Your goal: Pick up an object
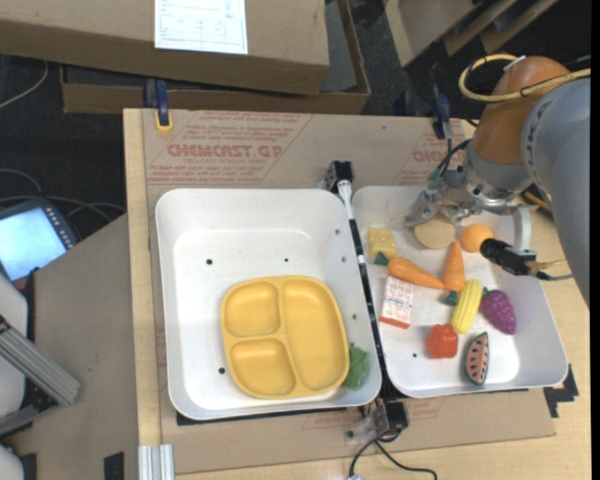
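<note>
End effector [433,208] – grip unclear, maybe on beige disc [433,232] | carrots [414,273] 2 | corn [467,306] 1

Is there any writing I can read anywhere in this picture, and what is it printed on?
"CHEMCAST GP": red print on the brown board under the bins, repeated partly at its right.
White sheet on the cardboard box: print too small to read.
Small red-and-white packet in the right bin: too blurred to read.

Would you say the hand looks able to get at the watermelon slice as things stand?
Probably yes: the watermelon slice lies uncovered at the right bin's near edge, apart from the tomato, while the hand sits at the far end.
</note>
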